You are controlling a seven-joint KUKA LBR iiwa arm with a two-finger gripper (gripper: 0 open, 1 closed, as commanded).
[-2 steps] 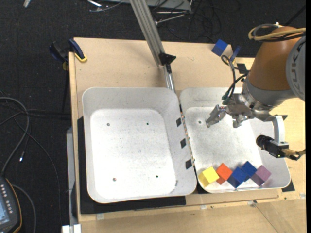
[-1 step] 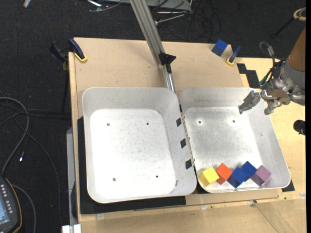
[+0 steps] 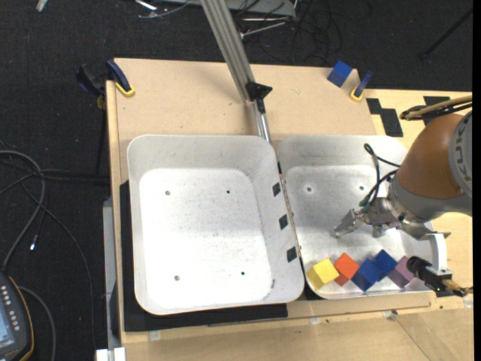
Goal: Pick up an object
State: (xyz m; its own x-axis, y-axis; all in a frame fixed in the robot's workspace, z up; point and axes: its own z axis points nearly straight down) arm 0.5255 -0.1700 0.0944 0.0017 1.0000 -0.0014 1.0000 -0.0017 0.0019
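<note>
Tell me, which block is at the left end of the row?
The yellow block. It sits leftmost, beside the orange one; blue and purple follow rightward.

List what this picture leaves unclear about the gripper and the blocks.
- Gripper: small and blurred in the camera view; finger state unreadable.
- Purple block: partly covered by the dark fitting beside it.
- Blue block: its edges merge with the orange block; touching or apart, cannot tell.
</note>
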